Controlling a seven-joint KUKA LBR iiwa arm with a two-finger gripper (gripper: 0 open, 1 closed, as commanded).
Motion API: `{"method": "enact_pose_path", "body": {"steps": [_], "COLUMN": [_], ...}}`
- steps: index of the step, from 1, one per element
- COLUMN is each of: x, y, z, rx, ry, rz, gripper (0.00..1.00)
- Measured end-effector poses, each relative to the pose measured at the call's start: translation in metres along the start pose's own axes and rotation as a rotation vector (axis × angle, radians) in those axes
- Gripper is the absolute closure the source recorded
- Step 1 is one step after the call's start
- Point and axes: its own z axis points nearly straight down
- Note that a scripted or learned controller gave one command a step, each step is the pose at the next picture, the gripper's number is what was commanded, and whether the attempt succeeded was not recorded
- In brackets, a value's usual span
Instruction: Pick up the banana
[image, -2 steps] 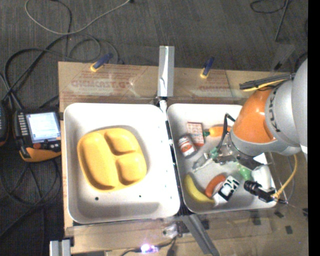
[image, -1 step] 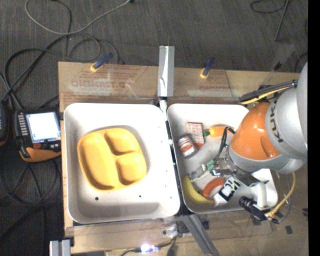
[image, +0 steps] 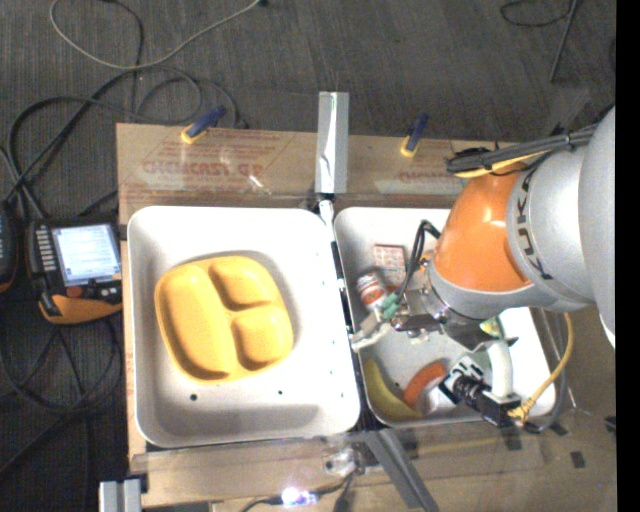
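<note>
The banana (image: 384, 392) is a yellow curve lying in the front left corner of the right bin (image: 350, 225); part of it is hidden under the wrist. My gripper (image: 382, 322) hangs low over the left side of that bin, just behind the banana and close to the wall between the bins. Nothing visibly sits in the gripper.
An orange-red oblong thing (image: 424, 378) lies right beside the banana. A small bottle with a red cap (image: 370, 288) and a printed box (image: 390, 262) lie behind the gripper. The left bin (image: 150, 400) holds a yellow divided plate (image: 226, 316). The arm covers much of the right bin.
</note>
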Motion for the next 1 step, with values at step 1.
{"method": "enact_pose_path", "body": {"steps": [1], "x": [0.0606], "y": [0.0043], "z": [0.0004], "rx": [0.002], "ry": [-0.001], "rz": [0.027], "gripper": [0.0]}}
